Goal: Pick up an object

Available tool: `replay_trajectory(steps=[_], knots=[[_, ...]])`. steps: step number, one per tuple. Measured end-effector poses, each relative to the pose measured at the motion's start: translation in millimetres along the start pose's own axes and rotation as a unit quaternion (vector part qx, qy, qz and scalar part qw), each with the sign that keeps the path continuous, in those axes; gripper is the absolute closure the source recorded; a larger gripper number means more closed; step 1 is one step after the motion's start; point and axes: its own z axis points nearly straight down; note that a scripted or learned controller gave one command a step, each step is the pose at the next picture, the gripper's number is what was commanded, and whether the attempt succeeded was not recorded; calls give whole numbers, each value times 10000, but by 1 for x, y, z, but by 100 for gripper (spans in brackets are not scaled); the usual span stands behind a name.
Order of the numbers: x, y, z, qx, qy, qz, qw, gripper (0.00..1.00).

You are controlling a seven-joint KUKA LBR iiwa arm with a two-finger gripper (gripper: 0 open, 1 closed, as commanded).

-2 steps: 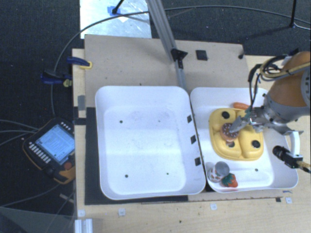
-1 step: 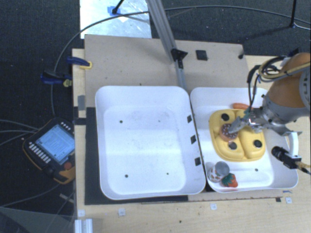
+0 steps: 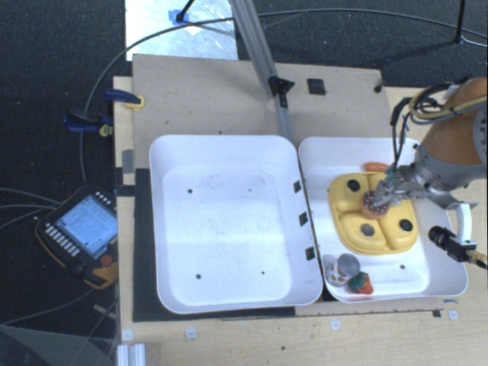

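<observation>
Here the gripper (image 3: 379, 199) sits low on the yellow toy (image 3: 373, 212), prob. set for a grasp, w/ an orange bit (image 3: 374, 167) just behind; grip state unclear.

1. Floor (image 3: 46, 44): dark carpet, crossed by black cables (image 3: 358, 17).
2. Bench (image 3: 221, 97): tan board with a pale front edge.
3. Pendant (image 3: 80, 231): lies on the floor left of the bench, screen lit.
4. Clamps (image 3: 107, 111): blue, at the bench's left edge.
5. Pole (image 3: 255, 40): grey, slanting to the bench's rear.
6. Bright panel (image 3: 179, 21): reflective, behind the bench.
</observation>
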Motion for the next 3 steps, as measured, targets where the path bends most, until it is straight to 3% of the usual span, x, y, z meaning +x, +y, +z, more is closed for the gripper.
replay_trajectory(steps=[2, 3], knots=[[-7, 6, -126, 39, -11, -13, 10000, 100], [-7, 7, -146, 58, -5, -17, 10000, 100]])
